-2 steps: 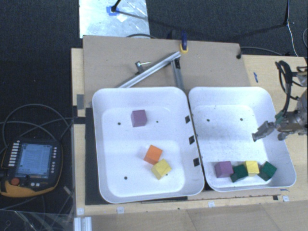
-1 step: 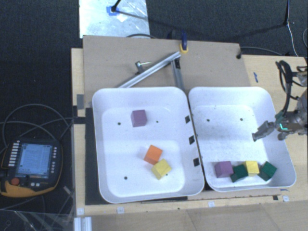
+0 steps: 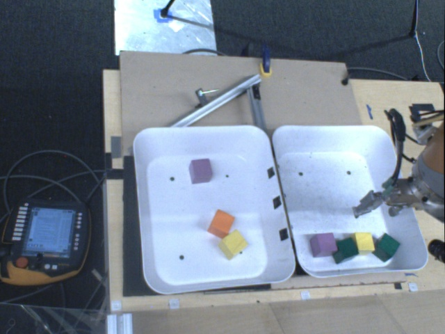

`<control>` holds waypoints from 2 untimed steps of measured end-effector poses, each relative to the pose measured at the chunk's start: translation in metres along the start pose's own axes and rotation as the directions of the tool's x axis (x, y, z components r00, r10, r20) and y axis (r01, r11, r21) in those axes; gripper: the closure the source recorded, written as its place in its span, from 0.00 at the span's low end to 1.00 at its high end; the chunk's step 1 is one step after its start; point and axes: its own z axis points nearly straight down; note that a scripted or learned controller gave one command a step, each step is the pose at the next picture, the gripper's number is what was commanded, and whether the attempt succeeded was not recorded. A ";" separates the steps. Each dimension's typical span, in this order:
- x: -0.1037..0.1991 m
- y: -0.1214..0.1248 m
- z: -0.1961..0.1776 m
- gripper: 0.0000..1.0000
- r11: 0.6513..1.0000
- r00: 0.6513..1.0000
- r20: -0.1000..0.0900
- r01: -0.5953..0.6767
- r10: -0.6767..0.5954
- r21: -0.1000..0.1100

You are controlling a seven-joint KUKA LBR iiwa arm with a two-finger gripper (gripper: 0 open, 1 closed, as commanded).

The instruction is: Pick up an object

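Camera view, looking down on the desk (image 3: 208, 89) at a slant. Two shallow white bins sit side by side, their inner rims touching: the left bin (image 3: 149, 186) and the right bin (image 3: 334, 141).

My arm (image 3: 431, 165) enters from the right edge, and my gripper (image 3: 367, 206) hangs over the right part of the right bin, above and just left of the row of blocks. I cannot tell from this angle whether it is released or clenched; no block appears in its grasp.

Right bin, near edge — four blocks lie in a row, close together: a purple block (image 3: 322, 243) at the left, then a dark green block (image 3: 344, 250), a yellow block (image 3: 364, 241), and a second green block (image 3: 386, 246) nearest the right wall. All four rest on the bin floor, below my gripper and apart from it.

Left bin — three blocks. A purple cube (image 3: 200, 170) sits alone toward the far half. An orange cube (image 3: 221, 223) and a yellow cube (image 3: 233, 243) lie together nearer the front, touching or nearly so, the yellow one just below and right of the orange.

Outside the bins: a metal bar (image 3: 215, 101) lies slanted on the desk behind the left bin, and a handheld control pendant (image 3: 45, 241) with a lit screen rests on the dark floor to the left.
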 end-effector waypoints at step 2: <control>0.005 0.008 0.095 0.00 1.000 1.000 0.000 0.001 -0.001 -0.001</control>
